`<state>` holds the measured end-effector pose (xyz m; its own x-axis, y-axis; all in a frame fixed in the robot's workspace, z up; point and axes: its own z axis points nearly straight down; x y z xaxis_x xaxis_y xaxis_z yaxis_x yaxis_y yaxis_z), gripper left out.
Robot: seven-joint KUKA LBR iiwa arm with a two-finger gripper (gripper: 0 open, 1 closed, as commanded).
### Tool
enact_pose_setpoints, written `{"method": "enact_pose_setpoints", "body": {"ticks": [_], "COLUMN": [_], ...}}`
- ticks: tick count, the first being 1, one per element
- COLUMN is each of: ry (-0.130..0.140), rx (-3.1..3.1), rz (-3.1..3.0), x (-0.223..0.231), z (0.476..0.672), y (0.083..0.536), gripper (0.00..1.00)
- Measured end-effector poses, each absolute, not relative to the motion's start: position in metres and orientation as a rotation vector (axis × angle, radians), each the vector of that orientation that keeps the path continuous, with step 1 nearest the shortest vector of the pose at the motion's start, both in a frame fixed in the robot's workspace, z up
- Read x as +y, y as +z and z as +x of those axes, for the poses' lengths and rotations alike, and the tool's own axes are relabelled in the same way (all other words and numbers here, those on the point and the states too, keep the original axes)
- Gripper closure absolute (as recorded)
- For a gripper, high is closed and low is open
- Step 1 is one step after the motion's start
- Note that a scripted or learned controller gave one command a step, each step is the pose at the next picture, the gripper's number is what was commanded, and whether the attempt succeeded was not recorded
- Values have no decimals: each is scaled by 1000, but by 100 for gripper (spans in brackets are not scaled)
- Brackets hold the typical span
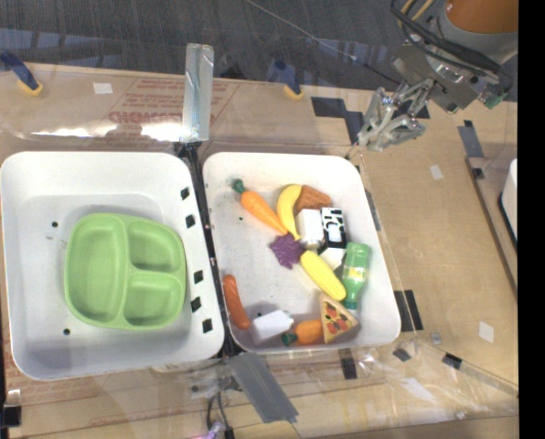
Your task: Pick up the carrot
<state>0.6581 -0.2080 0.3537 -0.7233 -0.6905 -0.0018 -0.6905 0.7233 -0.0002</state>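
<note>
gripper [389, 123] above bench past right bin's [375, 245] far right corner, fingers apart, nothing between them | carrot [258, 208] in right bin, upper left part, lying slantwise, green top toward far wall, tip near purple grapes [286, 251] | green divided plate [124, 270] in left bin [16, 245]

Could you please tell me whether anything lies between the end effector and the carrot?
Nothing visible does. The end effector hangs outside the right bin's far right corner; the carrot lies exposed near the far left, the banana just beside it.
</note>
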Motion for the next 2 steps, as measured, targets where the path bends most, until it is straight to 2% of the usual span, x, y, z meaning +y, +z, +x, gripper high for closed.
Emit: {"method": "enact_pose_setpoints", "body": {"ticks": [1, 2], "ry": [10, 10], "rx": [2627, 2627], "rz": [-1729, -1728], "x": [-209, -209], "z": [587, 587], "y": [301, 301], "gripper": [100, 0]}}
